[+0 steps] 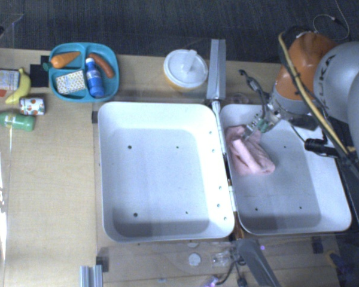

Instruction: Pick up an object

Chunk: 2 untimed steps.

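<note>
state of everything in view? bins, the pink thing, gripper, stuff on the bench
left bin: sits on the bench, white floor bare
right bin: holds the pink cloth
pink cloth: crumpled, lying near the right bin's upper left corner
gripper: low over the cloth's upper end, grip cannot be judged
blue tray: on the bench, filled with toy food
white cup: upright, lid on
green bottle: lying on its side
</note>
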Each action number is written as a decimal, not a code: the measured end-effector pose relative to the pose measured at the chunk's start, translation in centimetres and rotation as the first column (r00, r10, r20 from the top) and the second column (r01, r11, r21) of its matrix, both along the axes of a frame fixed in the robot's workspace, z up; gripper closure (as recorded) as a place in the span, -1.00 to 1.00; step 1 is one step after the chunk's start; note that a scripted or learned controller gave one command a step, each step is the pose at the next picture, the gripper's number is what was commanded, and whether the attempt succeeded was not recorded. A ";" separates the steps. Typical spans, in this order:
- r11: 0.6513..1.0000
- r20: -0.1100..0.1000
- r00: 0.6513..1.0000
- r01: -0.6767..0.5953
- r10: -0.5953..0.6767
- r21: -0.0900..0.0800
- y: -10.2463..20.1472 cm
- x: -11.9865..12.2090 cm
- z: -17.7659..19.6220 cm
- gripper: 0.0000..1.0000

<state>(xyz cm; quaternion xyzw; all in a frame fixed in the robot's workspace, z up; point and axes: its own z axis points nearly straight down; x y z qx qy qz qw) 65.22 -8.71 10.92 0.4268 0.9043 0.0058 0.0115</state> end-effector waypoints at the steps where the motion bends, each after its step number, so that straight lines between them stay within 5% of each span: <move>1: 1.000 0.000 1.000 0.000 0.000 -0.001 0.0 0.0 0.0 -1.00; 2: 1.000 0.001 1.000 -0.005 0.005 -0.002 -0.7 -5.9 -1.3 -1.00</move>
